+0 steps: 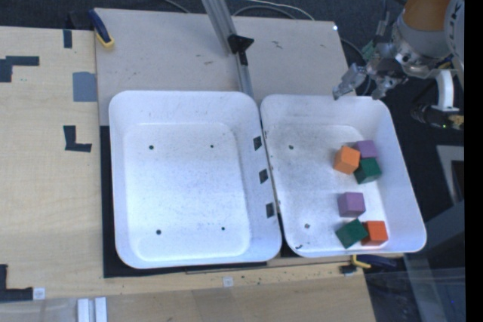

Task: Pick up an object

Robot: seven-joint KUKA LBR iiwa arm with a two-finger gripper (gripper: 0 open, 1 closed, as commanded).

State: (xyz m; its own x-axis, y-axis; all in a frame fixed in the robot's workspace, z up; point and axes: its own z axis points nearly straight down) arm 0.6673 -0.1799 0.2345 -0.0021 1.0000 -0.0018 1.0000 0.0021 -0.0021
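From my station I take the right bin (302, 124) as my reference. To its left, touching along the shared rim, sits the left bin (189, 185) on the tabletop (45, 162). A metal rail (215, 4) slants up behind the seam between them. Inside the right bin, toward its right wall, I see an orange cube (347, 160) touching a purple cube (367, 148) and a green cube (368, 170). Nearer the front lies another purple cube (351, 203), then a green cube (351, 233) beside an orange-red cube (376, 231) at the front right corner. The gripper (364, 81) hangs just above the right bin's back right rim; its fingers look parted, gripping nothing.
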